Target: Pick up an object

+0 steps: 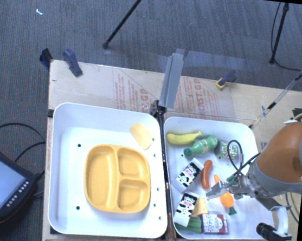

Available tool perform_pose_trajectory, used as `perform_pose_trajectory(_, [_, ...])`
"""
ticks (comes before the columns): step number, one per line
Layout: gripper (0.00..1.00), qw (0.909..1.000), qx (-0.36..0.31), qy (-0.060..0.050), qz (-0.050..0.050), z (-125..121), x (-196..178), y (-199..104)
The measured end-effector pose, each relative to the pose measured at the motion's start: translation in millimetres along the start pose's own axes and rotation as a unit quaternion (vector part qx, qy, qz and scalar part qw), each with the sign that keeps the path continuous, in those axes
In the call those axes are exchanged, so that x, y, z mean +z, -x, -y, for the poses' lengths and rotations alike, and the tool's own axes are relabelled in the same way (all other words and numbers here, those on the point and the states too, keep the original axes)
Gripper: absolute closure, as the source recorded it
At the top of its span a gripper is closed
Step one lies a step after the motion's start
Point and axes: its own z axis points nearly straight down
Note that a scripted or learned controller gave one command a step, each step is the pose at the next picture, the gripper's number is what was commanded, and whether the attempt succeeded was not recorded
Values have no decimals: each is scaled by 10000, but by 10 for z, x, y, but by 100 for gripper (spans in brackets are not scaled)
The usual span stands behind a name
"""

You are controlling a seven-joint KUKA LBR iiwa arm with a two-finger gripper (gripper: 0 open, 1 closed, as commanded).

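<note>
Two shallow white bins sit side by side on the bench, a board of pale cardboard with red print. The left bin holds a yellow divided tray with three compartments, and a pale yellow piece lies near the bin's far right corner, apart from the tray.

The right bin carries the clutter of toy food. Along its far side lie a yellow banana, a green bottle tilted beside it, and a green meshed item further right. Nearer the middle a black-and-white cow-print carton lies next to a red-orange sausage. A second cow-print carton rests by the near left edge, touching a pale yellow wedge, with a green piece and a red box at the near rim.

The arm, orange above grey, reaches in from the right. Its jaws are down in the right bin just beside an orange carrot, which lies at the fingertips; I cannot tell how far the jaws are open, nor whether the carrot is between them. A black cable loops above the wrist
</note>
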Motion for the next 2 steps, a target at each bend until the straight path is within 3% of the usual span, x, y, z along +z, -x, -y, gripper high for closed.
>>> perform_pose_trajectory(1, [0,9996,288,4,5,-450,-545,90])
perform_pose_trajectory(2, [0,10000,63,-19,-4,-249,138,-127])
